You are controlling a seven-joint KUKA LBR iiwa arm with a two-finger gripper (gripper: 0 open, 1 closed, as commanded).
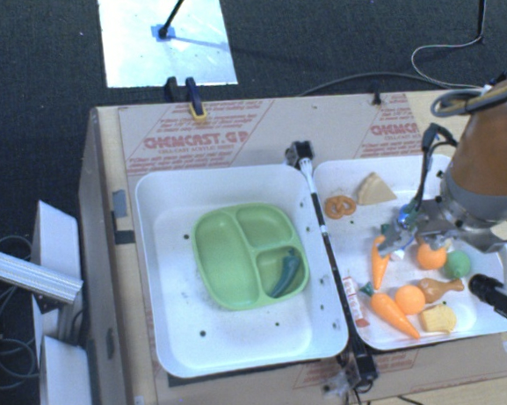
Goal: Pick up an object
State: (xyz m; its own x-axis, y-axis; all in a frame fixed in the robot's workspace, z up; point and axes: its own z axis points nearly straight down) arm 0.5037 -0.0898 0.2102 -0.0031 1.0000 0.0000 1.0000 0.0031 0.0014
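End effector [404, 235] low in right bin [485, 331], grip state unreadable (wrist blocks view). Nearest carrot [379, 264] just left-below, long axis near-vertical.

You see two white bins [187, 353] of smooth plastic with a dull sheen, scuffed grey in places. In the left one, the green divided plate [239, 242] looks like matt moulded plastic, and the dark green piece [286, 274] in its lower right compartment is slightly glossy. At the right of the frame, the toy food, such as the carrots [380, 265] and the orange ball [410, 299], has a smooth plastic finish. The worktop [230, 133] is covered in brown paper printed with red lettering. The arm's orange band [495, 158] shines smooth and glossy. The floor [23, 85] is dark, rough carpet.
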